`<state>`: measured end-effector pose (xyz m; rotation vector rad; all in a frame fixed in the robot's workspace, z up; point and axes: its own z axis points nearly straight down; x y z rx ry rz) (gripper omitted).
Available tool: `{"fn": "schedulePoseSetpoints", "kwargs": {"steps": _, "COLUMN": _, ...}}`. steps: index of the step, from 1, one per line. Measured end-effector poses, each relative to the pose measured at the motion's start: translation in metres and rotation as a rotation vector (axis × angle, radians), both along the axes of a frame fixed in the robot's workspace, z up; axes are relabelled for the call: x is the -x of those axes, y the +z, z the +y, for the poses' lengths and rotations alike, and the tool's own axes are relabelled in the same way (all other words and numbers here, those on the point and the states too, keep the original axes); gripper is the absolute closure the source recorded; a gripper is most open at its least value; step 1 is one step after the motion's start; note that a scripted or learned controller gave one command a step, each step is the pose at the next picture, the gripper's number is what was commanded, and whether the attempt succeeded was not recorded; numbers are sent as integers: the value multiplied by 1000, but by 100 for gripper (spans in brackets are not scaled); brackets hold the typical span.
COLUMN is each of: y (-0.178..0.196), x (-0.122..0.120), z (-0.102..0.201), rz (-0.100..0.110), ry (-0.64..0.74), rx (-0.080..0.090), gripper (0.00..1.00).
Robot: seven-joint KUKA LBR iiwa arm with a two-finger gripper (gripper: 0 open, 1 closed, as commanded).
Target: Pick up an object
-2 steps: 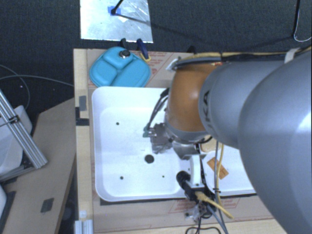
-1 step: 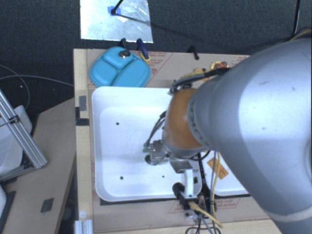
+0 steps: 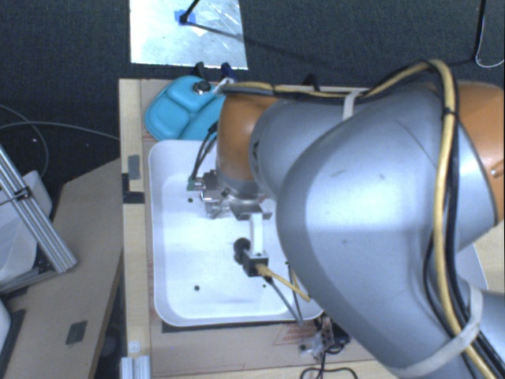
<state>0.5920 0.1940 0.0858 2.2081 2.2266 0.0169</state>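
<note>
One white bin (image 3: 170, 239) lay beneath me.
My fingers (image 3: 215, 197) hung over its floor; apart or together, I could not tell.

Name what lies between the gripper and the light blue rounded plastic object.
Camera view: between the gripper and the light blue rounded plastic object lie the shallow white bin's bare floor and far rim.

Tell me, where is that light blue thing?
The light blue thing sits upper left in the camera view, at the far rim of the white bin, just below the shiny sheet and beside the arm's orange band.
</note>
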Motion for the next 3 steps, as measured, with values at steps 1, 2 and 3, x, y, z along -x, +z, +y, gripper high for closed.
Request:
{"fn": "schedulePoseSetpoints", "kwargs": {"steps": 1, "y": -2, "x": 101, "z": 35, "rz": 17, "ry": 1, "rx": 2, "gripper": 100}}
{"fn": "schedulePoseSetpoints", "kwargs": {"steps": 2, "y": -1, "x": 106, "z": -25, "rz": 13, "ry": -11, "rx": 4, "gripper": 100}}
{"fn": "schedulePoseSetpoints", "kwargs": {"steps": 3, "y": -1, "x": 69, "z": 39, "rz": 7, "ry": -1, "rx": 0, "gripper": 100}}
